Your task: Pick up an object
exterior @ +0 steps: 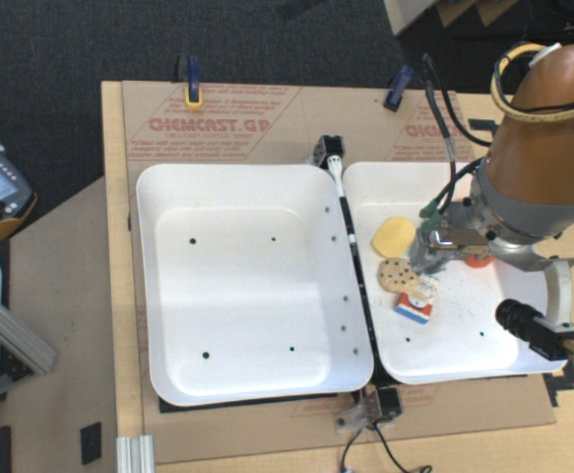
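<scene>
In the right bin (pixel 464 358) lie a yellow rounded piece (pixel 395 235), a brown speckled cookie (pixel 396 275) and a small red, white and blue box (pixel 415 306). An orange thing (pixel 478 258) peeks out from under the arm. My gripper (pixel 428 257) hangs low over the bin, just right of the cookie and above the small box, between the yellow piece and the orange thing. The wrist hides its tips, and nothing is seen held in it.
The left bin (pixel 168 205) sits beside the right one, with a black divider strip (pixel 350 249) between them. Both rest on a brown cardboard sheet (pixel 227 121) held by blue clamps (pixel 192 77) at the back.
</scene>
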`<move>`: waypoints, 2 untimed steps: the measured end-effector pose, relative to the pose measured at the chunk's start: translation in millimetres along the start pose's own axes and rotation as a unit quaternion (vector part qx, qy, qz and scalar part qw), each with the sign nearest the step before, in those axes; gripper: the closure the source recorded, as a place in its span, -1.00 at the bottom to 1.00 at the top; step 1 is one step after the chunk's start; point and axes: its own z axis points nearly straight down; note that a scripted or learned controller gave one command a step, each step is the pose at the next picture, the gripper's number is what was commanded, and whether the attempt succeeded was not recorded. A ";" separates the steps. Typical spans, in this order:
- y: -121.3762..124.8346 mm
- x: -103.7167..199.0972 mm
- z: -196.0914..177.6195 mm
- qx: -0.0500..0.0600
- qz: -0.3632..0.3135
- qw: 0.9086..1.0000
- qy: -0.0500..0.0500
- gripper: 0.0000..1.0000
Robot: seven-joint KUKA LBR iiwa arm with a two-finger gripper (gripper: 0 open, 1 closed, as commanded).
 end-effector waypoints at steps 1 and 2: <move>8.0 38.1 -13.9 -0.005 -0.001 1.000 -0.001 1.00; 15.8 56.0 -159.9 -0.013 0.000 1.000 0.000 1.00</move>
